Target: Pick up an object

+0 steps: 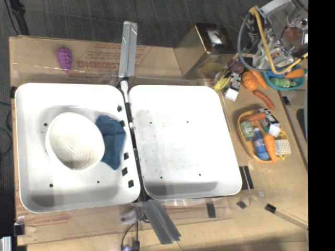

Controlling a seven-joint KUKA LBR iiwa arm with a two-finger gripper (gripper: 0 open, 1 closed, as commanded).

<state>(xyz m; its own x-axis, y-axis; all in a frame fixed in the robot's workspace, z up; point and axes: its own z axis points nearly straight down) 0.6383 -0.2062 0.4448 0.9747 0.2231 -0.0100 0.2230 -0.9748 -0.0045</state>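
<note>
The left white shallow plastic bin [31,140] is the landmark. In it lies a round cream woven hat [75,140], with a crumpled blue cloth [112,140] touching the hat's right side. The second white bin [183,140] adjoins on the right. Behind it, a small purple knobbly toy [64,58] lies on the brown bench [157,56]. Far right sits an oval yellow basket of small items [261,135].

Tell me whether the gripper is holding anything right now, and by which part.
It cannot be told: the arm's end sits at the top right corner, away from both bins.
</note>
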